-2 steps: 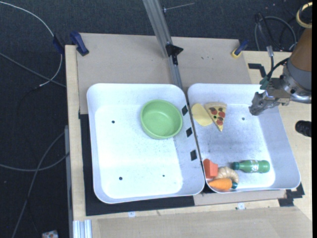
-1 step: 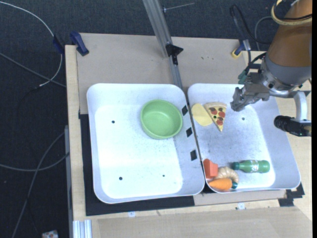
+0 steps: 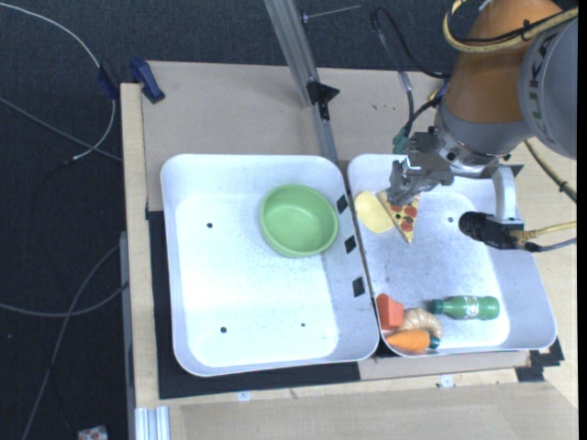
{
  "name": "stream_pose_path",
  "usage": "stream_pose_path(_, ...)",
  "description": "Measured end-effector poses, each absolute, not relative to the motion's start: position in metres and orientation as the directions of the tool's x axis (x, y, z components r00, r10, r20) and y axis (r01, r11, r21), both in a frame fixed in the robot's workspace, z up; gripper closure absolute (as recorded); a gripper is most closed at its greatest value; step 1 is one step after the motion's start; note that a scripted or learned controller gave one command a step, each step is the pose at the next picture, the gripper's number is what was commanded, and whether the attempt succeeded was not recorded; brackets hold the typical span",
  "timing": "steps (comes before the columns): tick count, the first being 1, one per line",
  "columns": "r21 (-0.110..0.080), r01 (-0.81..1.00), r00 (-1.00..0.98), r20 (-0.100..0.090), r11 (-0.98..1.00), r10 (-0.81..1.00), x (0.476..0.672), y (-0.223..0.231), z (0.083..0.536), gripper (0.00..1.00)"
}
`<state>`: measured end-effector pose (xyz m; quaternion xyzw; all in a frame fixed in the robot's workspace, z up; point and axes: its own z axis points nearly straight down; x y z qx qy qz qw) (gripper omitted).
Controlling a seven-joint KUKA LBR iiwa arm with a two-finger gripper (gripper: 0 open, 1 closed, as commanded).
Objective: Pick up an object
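Gripper (image 3: 404, 193) sits low in the right bin (image 3: 514, 273), fingers pointing down onto the pizza slice (image 3: 404, 218). Slice hangs just below the fingertips, seemingly pinched at its top edge, though the contact is too small to confirm; how wide the fingers stand I cannot tell. Yellow piece (image 3: 371, 211) lies just left of the gripper, touching the slice. Green bottle (image 3: 468, 308) and carrot (image 3: 410, 340) are well below it. Step looks like grasp or early lift. Next move calls for a straight rise, checking the slice comes along.
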<state>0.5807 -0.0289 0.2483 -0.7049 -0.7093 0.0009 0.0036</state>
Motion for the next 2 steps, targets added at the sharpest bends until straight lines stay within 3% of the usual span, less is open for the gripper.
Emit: stream_pose_path(2,0.001,1.0,-0.004,0.001,0.004,1.0,0.608,0.058,0.233,1.0)
